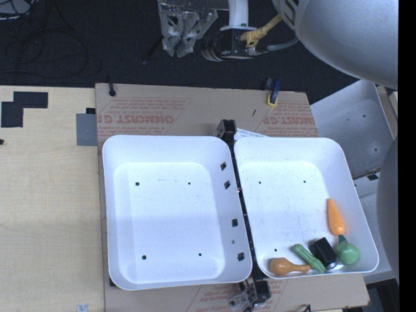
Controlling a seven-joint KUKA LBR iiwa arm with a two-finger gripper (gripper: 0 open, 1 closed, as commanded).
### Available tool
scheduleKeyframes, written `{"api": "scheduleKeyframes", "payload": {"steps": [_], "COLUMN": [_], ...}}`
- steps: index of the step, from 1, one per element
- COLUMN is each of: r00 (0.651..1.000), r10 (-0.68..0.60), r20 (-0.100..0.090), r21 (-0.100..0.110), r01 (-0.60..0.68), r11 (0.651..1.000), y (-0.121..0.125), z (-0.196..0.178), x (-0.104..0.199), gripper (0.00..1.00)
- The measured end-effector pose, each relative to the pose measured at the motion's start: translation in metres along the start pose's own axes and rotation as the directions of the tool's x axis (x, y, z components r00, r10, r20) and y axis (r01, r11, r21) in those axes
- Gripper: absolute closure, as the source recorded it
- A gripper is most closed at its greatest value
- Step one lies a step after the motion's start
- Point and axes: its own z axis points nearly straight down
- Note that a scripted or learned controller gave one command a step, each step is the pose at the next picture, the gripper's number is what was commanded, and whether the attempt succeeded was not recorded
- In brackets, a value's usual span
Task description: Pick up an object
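Observation:
My gripper (184, 39) hangs high at the top of the camera view, above the bench's far edge and well away from both bins, open with nothing between its fingers. Several small objects lie in the near right corner of the right bin (286, 149). They are an orange carrot-shaped piece (335, 217), a green round piece (348, 253), a black block (323, 251), a green stick (308, 257) and an orange-yellow gourd-shaped piece (286, 266). They are huddled close together, some touching.
The left bin (117, 149) stands beside the right one, joined by a black divider with clips (235, 200). Both rest on a cardboard sheet (195, 109). The arm's large grey body (344, 18) fills the upper right.

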Motion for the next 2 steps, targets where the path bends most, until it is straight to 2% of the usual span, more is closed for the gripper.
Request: {"api": "scheduleKeyframes", "payload": {"steps": [1,2], "r00": [1.000,1.000], "r10": [-0.006,0.003], "r20": [0.001,0.001], "r21": [0.001,0.003], "r01": [0.006,-0.003], "r11": [1.000,1.000], "y": [-0.001,-0.001], "z": [0.000,0.000], "x": [0.001,-0.028], "gripper": [1.00,1.00]}}
